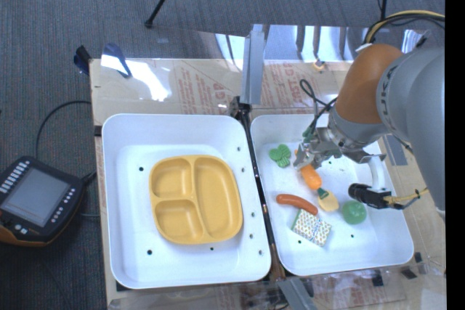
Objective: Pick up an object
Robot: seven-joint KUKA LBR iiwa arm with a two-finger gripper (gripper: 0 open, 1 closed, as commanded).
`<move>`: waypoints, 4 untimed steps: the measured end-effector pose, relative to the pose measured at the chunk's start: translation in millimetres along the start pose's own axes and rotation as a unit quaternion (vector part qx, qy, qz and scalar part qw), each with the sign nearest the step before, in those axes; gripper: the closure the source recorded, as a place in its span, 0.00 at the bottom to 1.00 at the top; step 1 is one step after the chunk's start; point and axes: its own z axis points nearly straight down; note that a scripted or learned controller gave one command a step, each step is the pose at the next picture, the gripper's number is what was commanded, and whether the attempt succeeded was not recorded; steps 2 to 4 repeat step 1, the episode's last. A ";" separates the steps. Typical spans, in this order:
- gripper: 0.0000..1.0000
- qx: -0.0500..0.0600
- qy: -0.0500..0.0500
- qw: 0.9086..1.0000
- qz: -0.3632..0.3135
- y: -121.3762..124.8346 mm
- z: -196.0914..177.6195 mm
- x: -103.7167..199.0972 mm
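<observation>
Camera view — arm bent low, claw (311, 155) above carrot (311, 177).

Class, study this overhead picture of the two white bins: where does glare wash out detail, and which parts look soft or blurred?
In the camera view, bright glare streaks the clear sheet behind the bins and the shiny panel at the top. The yellow divided plastic tray is evenly lit and fairly sharp. The gripper, above the small orange carrot-shaped toy, looks soft. The shallow white right-hand bin casts little shadow.
</observation>
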 end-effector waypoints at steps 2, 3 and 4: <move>1.00 -0.008 -0.002 0.998 -0.059 11.0 -111.6 44.5; 1.00 -0.008 -0.002 0.998 -0.059 11.0 -111.6 44.5; 1.00 -0.008 -0.002 0.998 -0.059 11.0 -111.6 44.5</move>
